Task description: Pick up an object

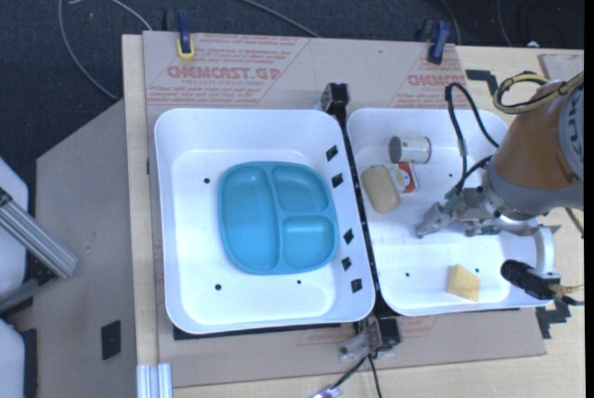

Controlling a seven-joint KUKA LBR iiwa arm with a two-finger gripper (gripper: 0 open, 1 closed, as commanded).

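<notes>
The gripper [429, 225] hangs low over the middle of the right bin [483, 301] with nothing between its fingers; whether they are spread or pressed together I cannot tell. The arm [536, 155] reaches in from the right, bent down at the wrist. Left of the gripper and toward the far side lie a tan block [380, 188] and a small can [409, 149], a yellow wedge [463, 283] sits near right, and the left bin [176, 201] holds a blue tray [277, 217].

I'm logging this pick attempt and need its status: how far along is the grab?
Done: the arm has reached into the right bin, and the gripper sits low over bare floor near its middle. In hand: nothing shows between the fingers. Left: the whole pick. The tan block, small can and yellow wedge all lie loose in that bin; the blue divided plate rests in the left bin.
</notes>
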